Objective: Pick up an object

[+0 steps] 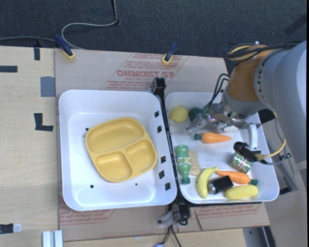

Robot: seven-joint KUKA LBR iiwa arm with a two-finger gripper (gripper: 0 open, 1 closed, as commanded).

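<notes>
Arm lowered into the right-hand bin among toy foods.

In the camera view, two shallow white plastic bins are seen side by side on a cardboard sheet [139,71]: the left bin [72,138] is occupied by a yellow three-compartment plastic tray [121,148], and the right bin [270,187] by a scatter of small items. The grey arm with an orange band [247,78] is reached in from the right, its gripper [205,121] set low near the bin's upper left; whether it is released or clenched cannot be told. A yellow ball [178,114] is found just to its left, an orange plastic carrot [215,137] just below it. Further down are placed a green plastic bottle [183,162], a yellow banana [204,181], a second orange carrot [235,177], a yellow corn cob [241,192] and a small green-labelled can [240,163].
</notes>
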